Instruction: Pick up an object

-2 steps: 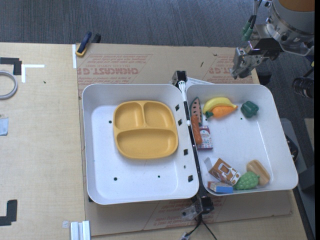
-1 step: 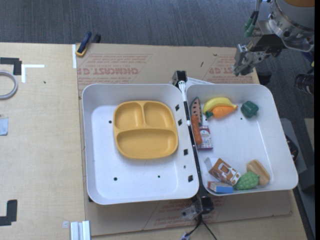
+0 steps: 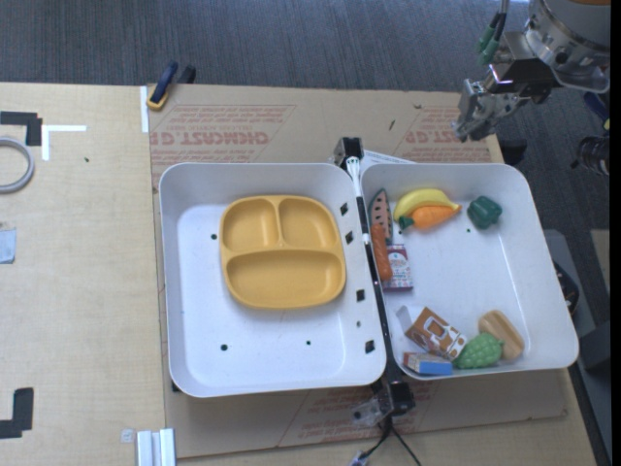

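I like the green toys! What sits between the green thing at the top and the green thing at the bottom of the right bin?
Nothing: the camera view shows bare white bin floor between the dark green toy and the light green toy.

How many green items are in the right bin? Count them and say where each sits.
2. A dark green item lies near the far right corner of the right bin, beside the banana. A light green item lies at the near edge, against the bread-like piece.

divided plate (image 3: pixel 282 251) lies in the left bin (image 3: pixel 184 280) — toy foods in the right bin (image 3: pixel 529 260), gripper (image 3: pixel 477 116) behind it.
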Available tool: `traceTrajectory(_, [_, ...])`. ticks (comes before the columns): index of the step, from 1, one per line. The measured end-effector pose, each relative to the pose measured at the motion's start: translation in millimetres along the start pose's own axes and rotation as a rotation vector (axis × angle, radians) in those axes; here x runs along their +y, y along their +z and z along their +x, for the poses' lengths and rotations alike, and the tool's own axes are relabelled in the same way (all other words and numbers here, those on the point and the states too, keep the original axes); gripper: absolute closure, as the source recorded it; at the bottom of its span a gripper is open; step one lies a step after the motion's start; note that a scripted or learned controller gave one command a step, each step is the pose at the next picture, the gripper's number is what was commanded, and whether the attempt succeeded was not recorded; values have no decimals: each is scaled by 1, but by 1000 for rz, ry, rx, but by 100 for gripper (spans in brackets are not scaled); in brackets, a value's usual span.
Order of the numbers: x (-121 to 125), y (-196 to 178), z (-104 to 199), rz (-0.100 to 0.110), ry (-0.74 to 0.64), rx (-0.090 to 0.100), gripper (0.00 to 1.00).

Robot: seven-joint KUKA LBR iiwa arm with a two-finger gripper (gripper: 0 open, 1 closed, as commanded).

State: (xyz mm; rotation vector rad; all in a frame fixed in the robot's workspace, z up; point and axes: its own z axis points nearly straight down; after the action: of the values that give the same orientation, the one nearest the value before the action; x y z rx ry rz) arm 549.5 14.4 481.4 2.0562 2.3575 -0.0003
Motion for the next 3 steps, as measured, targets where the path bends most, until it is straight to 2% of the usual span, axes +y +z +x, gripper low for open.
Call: traceTrajectory(3, [4,-27,-1,-5,-8,-5,100])
